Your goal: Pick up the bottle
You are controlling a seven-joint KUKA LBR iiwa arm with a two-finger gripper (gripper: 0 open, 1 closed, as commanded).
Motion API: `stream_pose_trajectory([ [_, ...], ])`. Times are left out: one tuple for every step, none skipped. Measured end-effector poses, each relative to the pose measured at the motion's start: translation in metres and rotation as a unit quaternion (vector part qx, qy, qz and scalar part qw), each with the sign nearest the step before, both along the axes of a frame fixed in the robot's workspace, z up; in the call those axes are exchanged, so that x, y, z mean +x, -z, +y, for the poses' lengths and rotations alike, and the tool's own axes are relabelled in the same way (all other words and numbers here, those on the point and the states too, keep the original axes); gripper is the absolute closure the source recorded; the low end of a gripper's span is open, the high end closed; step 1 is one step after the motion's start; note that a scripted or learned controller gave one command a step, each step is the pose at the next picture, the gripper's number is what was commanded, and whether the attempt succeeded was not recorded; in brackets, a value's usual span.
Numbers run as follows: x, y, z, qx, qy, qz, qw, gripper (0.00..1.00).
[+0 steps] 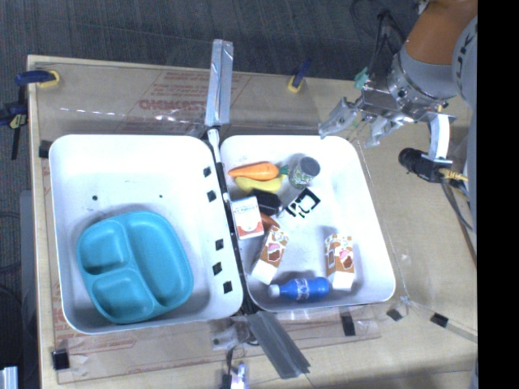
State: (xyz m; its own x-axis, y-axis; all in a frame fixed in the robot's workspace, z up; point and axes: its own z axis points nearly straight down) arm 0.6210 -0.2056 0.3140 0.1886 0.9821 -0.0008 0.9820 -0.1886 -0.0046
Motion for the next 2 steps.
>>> stream_pose_trajectory([
  [-0.003, 0.069, 0.014, 0.0010, -0.074, 0.001, 0.9972, 0.00],
  [0.019, 0.211, 0.053, 0.0009, 0.009, -0.004, 1.0000, 0.00],
])
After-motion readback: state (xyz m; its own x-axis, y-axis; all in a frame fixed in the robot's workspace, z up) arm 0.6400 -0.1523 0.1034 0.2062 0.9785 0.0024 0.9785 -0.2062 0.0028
